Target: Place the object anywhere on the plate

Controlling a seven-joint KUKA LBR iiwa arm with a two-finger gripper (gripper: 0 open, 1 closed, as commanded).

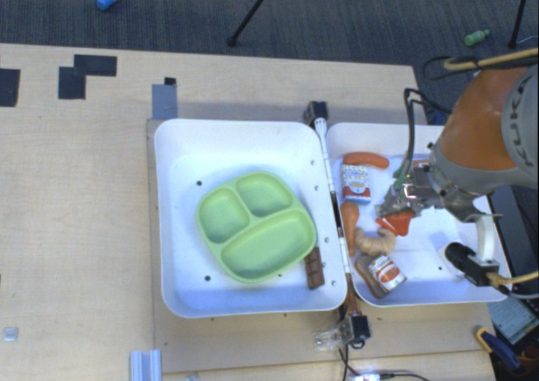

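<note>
— Red piece (396, 224) logged as the object. Do you agree?
— Agreed. What does it look like?
— It is small and glossy, red shading to orange-red, and chunky with one blunt tapered end. You will get no finer detail, because the gripper (401, 202) overlaps its upper edge. It lies in the right bin (438, 263), directly under the gripper and seemingly in contact with it.
— Is it grasped?
— I cannot tell. The gripper's own body hides whether it is wide, narrow or clamped, so don't enter this as a grasp.
— What are the neighbours?
— On the plate side of the gripper you have an orange carrot (349, 221), lying along the bin wall. A tan knobbly piece (375, 242) sits just beside the object and touches the carrot's lower end. Past that, towards the near rim, a brown can (383, 274) with a red-and-white label lies on its side. Towards the far rim from the gripper there is a white, blue and red carton (356, 182), and beyond it a red-orange sausage (365, 160).
— And the plate?
— The plate (253, 240) is pale green with three compartments and sits in the left bin (181, 202). It is well apart from the gripper, across the wall between the bins. A brown bar (313, 270) rests against the plate's edge on the gripper's side.
</note>
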